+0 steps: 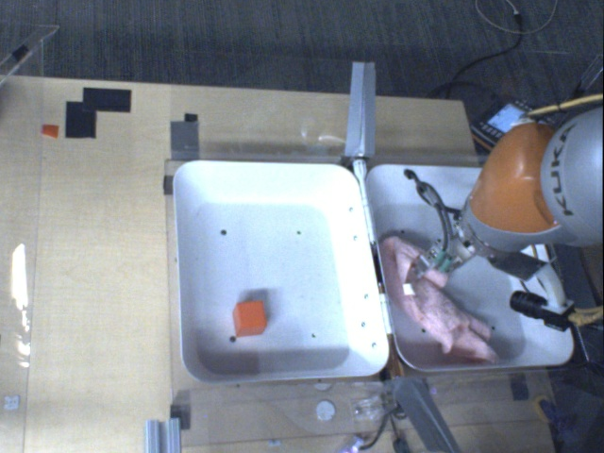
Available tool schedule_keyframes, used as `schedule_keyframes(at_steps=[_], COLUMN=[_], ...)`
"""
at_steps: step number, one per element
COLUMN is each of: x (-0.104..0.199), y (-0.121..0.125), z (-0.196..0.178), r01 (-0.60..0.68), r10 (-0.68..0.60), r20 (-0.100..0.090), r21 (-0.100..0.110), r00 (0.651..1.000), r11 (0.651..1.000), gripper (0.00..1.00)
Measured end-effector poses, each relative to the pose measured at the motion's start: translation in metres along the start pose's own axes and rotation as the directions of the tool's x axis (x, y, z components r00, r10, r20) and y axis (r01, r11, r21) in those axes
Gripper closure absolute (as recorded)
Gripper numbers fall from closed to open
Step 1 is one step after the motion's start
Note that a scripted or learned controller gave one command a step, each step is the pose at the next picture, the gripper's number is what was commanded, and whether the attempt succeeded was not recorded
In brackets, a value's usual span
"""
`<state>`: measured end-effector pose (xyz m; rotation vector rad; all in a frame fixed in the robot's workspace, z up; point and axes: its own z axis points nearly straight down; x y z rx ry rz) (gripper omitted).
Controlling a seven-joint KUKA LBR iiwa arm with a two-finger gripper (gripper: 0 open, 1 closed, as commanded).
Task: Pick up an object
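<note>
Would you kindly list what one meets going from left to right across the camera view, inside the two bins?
Orange block in the left bin → divider between the bins → pink cloth in the right bin, with the tool above it.

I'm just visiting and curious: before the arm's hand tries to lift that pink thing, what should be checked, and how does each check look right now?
1. Hand over the right bin: ok.
2. Hand right at the pink cloth-like object: ok.
3. Pink object actually gripped: cannot tell.
4. Pink object lying wholly inside the bin: ok.
5. Orange block in the left bin, well away from the hand: ok.
</note>
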<state>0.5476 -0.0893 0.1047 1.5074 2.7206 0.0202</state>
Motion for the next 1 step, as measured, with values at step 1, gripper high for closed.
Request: schedule_keyframes(at_steps=[1], x=[0.0149], y=[0.097], z=[-0.0806], r01=[-0.06], r10=[0.061], r20=[-0.015], r21=[0.017], r00=[0.998], r11=[0.998], gripper=[1.0])
